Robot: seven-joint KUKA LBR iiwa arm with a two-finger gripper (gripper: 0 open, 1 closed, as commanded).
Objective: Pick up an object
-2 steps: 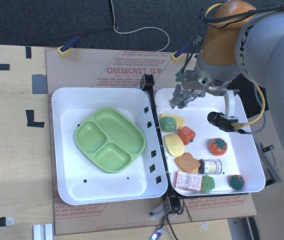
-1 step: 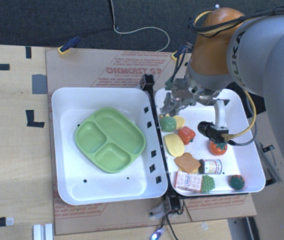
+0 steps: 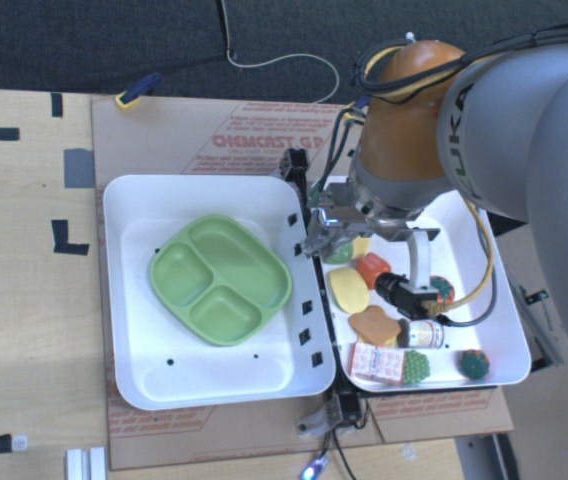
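Arm hovering low over the right bin's (image 3: 512, 348) clutter

The gripper (image 3: 349, 236) is sitting near that bin's left wall above the yellow piece (image 3: 348, 290); its opening cannot be told, so centring squarely before closing is advisable.

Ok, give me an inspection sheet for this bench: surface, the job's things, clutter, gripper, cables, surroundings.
Surface: cardboard sheet under two white bins.
Job's things: right bin holds a yellow piece, red piece, orange cookie shape, small bottle, red-white packet, two green balls.
Clutter: green divided plate in left bin.
Gripper: gripper low over the right bin's left side; fingers hidden.
Cables: white cable on dark floor; yellow cable along arm.
Surroundings: wooden bench with black marks.
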